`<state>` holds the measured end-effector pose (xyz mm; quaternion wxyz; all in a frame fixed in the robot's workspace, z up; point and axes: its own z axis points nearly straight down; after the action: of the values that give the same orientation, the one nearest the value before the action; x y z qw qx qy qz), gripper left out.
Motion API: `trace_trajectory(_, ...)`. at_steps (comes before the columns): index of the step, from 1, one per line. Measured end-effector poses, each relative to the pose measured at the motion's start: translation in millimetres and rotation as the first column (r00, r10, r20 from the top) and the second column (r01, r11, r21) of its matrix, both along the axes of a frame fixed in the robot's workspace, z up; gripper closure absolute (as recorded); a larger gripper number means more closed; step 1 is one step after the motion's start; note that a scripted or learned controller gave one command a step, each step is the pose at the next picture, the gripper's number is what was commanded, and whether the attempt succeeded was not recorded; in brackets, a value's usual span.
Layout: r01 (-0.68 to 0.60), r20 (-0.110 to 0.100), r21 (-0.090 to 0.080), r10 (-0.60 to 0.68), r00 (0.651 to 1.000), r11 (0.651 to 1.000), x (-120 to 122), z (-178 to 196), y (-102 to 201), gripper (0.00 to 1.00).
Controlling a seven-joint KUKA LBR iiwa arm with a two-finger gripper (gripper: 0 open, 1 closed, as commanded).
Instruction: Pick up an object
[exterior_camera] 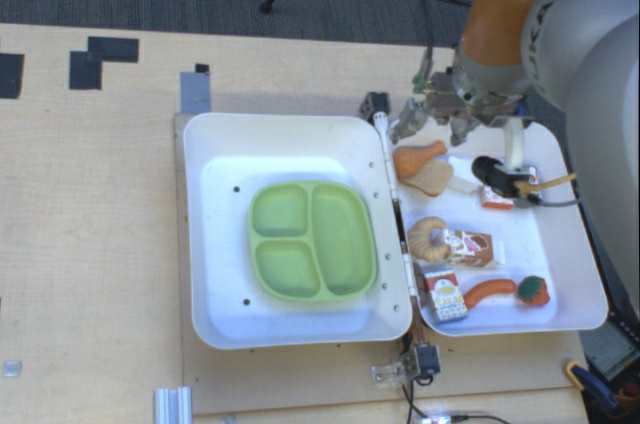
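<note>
Above the right bin's (560,312) far edge, the jaws (437,120) hang blurred, grip state unclear, over the chicken drumstick (420,155).

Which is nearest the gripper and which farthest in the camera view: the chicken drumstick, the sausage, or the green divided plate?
From the gripper, at the right bin's far edge:
1. Chicken drumstick, just below it at the far end of the right bin.
2. Green divided plate, in the middle of the left bin.
3. Sausage, at the near end of the right bin.

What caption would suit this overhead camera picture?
Robot arm poised above a bin of toy food, beside a green divided plate.
</note>
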<state>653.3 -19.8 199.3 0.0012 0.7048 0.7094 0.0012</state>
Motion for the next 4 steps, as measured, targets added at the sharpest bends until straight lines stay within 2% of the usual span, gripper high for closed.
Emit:
trace_trajectory(1,0.003,-0.002,-0.001,-0.003,1.000,1.000,-25.4,-14.9,-47.0,0.00)
trace_trajectory(2,0.005,-0.004,0.000,-0.005,1.000,1.000,-94.5,-98.7,-78.5,0.00)
trace_trajectory(3,0.005,0.008,-0.002,-0.005,1.000,1.000,-132.9,-112.1,-65.7,0.00)
trace_trajectory(4,0.005,0.014,-0.001,-0.005,1.000,1.000,-130.6,-100.5,-65.2,1.00)
